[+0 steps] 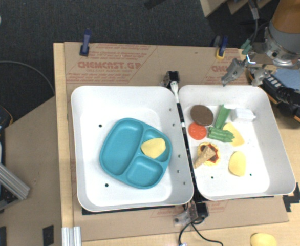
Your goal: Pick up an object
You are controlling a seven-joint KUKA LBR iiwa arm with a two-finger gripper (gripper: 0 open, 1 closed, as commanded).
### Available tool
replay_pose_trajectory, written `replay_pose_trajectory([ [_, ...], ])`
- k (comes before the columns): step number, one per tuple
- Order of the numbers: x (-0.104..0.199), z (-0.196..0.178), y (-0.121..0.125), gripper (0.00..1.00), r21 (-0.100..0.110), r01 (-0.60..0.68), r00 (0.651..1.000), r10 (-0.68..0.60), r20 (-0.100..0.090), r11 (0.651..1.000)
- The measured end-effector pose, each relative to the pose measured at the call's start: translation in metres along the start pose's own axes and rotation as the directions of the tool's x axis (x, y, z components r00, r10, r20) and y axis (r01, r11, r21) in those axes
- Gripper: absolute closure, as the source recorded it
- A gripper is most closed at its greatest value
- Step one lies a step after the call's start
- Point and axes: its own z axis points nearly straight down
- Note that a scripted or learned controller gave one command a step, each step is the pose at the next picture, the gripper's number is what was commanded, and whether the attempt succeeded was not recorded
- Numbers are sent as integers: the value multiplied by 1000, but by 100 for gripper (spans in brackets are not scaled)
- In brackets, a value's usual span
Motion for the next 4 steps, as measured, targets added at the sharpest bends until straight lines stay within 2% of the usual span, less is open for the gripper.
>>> replay_pose_trajectory([
  [1, 74, 48, -48, 0, 8, 7, 1000, -7, -4, 1000],
  [2, 136, 41, -88, 0, 4, 6, 1000, -6, -3, 1000],
  [3, 132, 31, -85, 100, -1, 0, 1000, 0, -1, 1000],
  [4, 147, -61, -125, 100, -11, 3, 1000, -3, -2, 1000],
])
